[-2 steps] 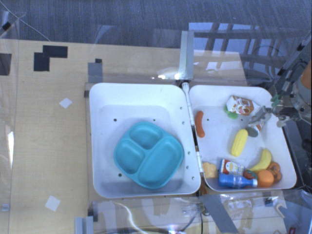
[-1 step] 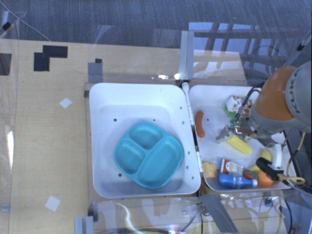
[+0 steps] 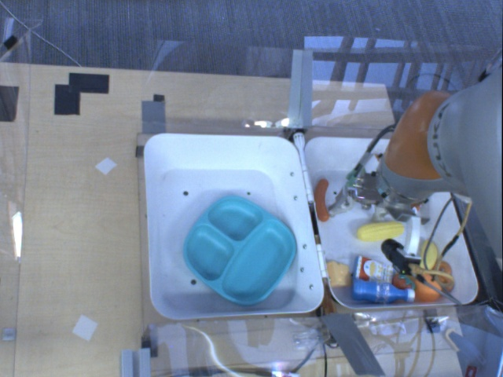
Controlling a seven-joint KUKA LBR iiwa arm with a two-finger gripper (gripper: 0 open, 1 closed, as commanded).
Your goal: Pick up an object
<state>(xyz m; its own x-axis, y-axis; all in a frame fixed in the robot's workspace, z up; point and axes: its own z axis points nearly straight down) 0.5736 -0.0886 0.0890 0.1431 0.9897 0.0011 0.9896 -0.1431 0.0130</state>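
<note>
The end effector hangs low in the right bin, under the grey arm with its orange band; how wide it stands, and whether it has hold of anything, I cannot tell (the wrist hides most of it). Just beside it lie a red sausage-shaped piece and a yellow corn cob. Nearer the front edge crowd a blue bottle and an orange item. The left bin holds a teal divided plate. My guess at the risk: the items sit close together, so a descent could nudge one aside or pinch two at once, and cables trailing near the wrist might snag.
</note>
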